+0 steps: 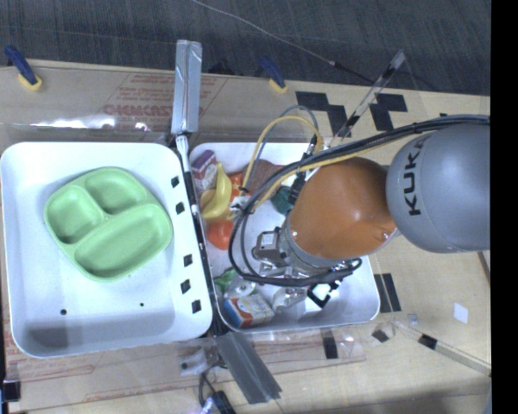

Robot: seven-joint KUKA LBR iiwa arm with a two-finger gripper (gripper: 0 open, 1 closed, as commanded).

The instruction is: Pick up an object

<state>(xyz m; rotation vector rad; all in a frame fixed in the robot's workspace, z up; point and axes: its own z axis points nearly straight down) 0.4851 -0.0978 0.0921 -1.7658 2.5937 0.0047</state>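
A: What sits closest to the lens?
B: The arm (432, 192), its grey casing and orange band high over the right bin (367, 304), coming in from the right edge of the bench (95, 93). Black and yellow cables loop off it.
A: And the gripper (281, 274)?
B: It hangs low in the right bin's middle, but the wrist covers it, so how the claw stands I cannot tell.
A: Where are the objects to pick?
B: Crowded along that bin's left wall: a yellow banana-like toy (216, 195), an orange-red piece (224, 231) just below it, and a small carton (246, 307) lying at the front left corner. Others are hidden under the arm.
A: The left bin (34, 317)?
B: A green divided plate (110, 222) rests near its middle, toward the back.
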